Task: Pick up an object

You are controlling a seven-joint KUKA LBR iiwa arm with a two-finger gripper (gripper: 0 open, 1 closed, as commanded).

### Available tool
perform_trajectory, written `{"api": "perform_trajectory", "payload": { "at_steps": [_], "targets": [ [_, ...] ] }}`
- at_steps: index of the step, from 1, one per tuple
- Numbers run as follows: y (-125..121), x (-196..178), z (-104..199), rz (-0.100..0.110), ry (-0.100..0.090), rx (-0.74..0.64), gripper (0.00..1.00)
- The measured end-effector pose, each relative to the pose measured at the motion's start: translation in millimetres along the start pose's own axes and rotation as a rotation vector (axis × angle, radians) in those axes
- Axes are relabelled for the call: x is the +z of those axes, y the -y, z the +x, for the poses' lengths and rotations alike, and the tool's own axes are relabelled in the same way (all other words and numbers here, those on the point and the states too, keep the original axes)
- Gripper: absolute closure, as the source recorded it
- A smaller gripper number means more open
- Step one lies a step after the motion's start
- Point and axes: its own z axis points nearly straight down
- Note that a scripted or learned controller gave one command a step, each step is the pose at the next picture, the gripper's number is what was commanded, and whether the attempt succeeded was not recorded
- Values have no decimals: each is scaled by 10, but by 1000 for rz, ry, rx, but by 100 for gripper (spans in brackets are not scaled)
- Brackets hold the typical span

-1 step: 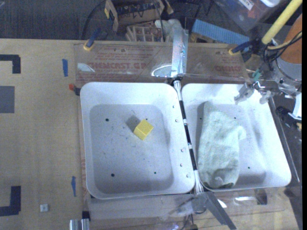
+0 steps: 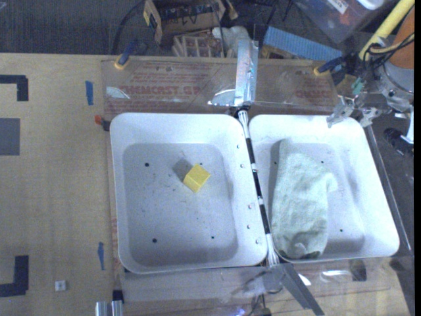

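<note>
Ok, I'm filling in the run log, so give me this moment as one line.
left bin: yellow block | right bin: pale cloth | arm: at right bin's far right corner | nothing held

a wooden bench (image 2: pixel 52 176) fills the left of the frame, carrying black corner marks (image 2: pixel 16 87) at upper left and lower left, a grey square (image 2: pixel 9 137) at the left edge, and short strips of blue tape (image 2: pixel 89 92). along the top edge of the bins lies a clear plastic sheet (image 2: pixel 177 87) with faint red lettering, held by yellow-handled clamps (image 2: pixel 123 59) at its ends. above it, at top centre, stands a small wooden crate (image 2: pixel 181 12), and to its right lies a blue corrugated piece (image 2: pixel 299 45).
</note>
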Motion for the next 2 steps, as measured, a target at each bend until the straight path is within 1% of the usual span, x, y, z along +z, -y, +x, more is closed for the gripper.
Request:
{"api": "perform_trajectory", "payload": {
  "at_steps": [1, 2],
  "targets": [
    [225, -2429, -81, 2, 0, 294, 0],
    [207, -2545, -50, -3, 3, 288, 100]
  ]
}}
